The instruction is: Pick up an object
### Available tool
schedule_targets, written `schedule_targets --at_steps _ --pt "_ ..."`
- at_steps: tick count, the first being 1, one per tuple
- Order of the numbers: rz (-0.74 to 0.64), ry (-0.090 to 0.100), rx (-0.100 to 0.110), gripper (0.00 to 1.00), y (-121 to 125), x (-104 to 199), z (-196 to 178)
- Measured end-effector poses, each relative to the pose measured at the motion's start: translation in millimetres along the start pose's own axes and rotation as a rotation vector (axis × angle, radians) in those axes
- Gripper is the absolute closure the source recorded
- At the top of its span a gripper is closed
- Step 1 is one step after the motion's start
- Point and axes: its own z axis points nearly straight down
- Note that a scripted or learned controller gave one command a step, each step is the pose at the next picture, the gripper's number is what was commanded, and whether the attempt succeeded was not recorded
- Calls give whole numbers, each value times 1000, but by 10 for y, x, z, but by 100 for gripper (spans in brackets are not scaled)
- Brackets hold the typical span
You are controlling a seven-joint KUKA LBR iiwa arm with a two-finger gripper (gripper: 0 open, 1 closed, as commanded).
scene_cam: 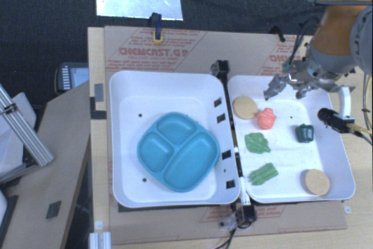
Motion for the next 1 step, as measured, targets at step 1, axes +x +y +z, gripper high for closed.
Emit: schedule_targets --at_steps 1 --pt "-1 0 3 0 36 21 423"
